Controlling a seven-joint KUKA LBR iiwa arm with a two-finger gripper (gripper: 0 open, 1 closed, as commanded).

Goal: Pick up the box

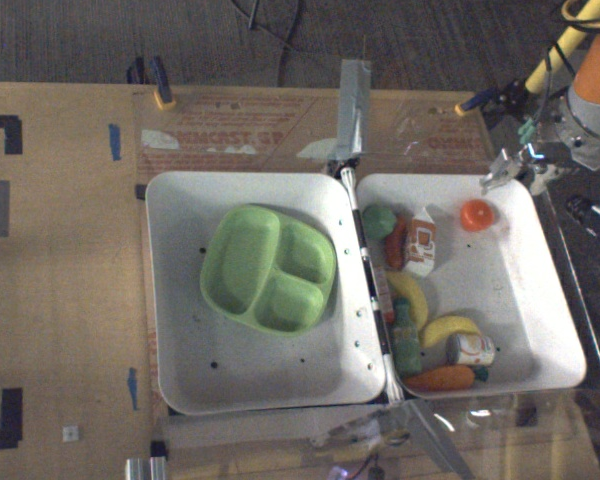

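Box (420, 242) first: a small white carton with red print, lying in the right bin (540, 298) close against the divider between the two bins. Its long axis runs roughly up and down the picture, the peaked top pointing to the far rim. It looks light and stiff, likely thin card that dents if squeezed hard, so the long flat sides seem the place to pinch, across the short width. Touching the box on its left, a brownish sausage-shaped piece (395, 245) and a green item (378, 220); just below, a banana (410, 293). Right of the box, apart, an orange ball (476, 215). Gripper (515, 163) hovers beyond the bin's far right corner, well apart from the box; I cannot tell how it is set.
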